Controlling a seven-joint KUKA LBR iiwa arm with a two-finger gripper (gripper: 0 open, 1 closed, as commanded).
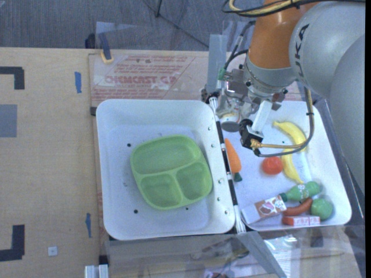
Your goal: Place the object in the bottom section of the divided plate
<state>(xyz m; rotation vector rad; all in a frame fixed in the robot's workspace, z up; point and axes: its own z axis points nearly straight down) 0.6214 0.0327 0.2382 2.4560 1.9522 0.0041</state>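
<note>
A green divided plate [171,171] lies in the left white bin [116,132], with one large section at its upper side and two smaller ones toward the bottom. My gripper [231,119] hangs over the upper left corner of the right bin [339,204], close to the wall between the bins. Just below it an orange carrot [233,156] lies along that wall. The wrist hides what is directly under the gripper.
The right bin also holds a yellow banana [292,143], a red-orange tomato [272,165], a green bottle [302,192], a green round fruit [322,208], a red sausage-like piece [298,208] and a small packet [269,207]. Cables [284,146] loop off the wrist.
</note>
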